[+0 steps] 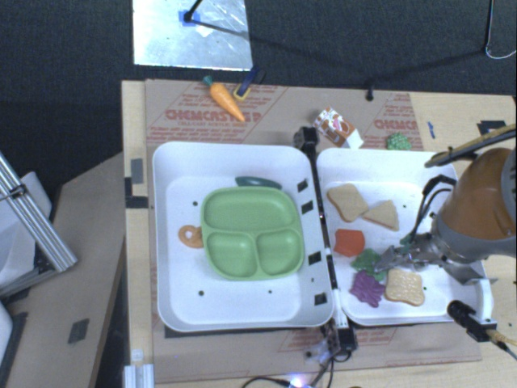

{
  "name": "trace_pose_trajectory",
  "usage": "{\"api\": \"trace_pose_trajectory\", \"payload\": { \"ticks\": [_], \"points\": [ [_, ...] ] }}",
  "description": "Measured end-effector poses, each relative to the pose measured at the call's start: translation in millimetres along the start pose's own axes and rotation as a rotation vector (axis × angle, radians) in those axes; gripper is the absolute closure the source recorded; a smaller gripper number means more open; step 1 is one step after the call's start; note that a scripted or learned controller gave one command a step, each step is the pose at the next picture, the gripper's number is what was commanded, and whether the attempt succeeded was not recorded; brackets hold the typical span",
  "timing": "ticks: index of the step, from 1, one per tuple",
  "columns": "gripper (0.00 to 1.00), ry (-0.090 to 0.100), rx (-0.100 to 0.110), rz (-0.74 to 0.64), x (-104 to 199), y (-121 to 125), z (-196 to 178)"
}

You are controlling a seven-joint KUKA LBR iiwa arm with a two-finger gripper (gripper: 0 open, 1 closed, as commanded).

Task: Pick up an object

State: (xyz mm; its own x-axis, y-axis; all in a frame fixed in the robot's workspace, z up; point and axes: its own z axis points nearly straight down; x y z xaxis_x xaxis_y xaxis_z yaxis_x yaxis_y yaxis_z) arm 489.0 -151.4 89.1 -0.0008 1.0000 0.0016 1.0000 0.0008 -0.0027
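Reaching into the right bin (460, 176) with the tool (393, 257) low beside the green leafy piece (367, 259) and toast slice (405, 287); cannot tell its state. Needing a centred, straight descent onto one piece, avoiding neighbours. Holding bread slices (347, 202), a red piece (349, 242) and purple grapes (367, 288) there; a green tray (250, 233) lying in the left bin (174, 297)

A robotics lab: a cardboard-covered bench (266, 107) on dark carpet bears two white bins (166, 217) of toy food, with aluminium framing (32, 225) at left.
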Motion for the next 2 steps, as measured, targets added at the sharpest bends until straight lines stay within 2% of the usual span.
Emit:
{"api": "trace_pose_trajectory", "payload": {
  "ticks": [1,2],
  "points": [
    [1.00,-0.002,-0.005,-0.001,-0.5,1.3,-12.8],
    [1.00,-0.004,-0.010,-0.003,-6.2,5.9,-75.3]
  ]
}}
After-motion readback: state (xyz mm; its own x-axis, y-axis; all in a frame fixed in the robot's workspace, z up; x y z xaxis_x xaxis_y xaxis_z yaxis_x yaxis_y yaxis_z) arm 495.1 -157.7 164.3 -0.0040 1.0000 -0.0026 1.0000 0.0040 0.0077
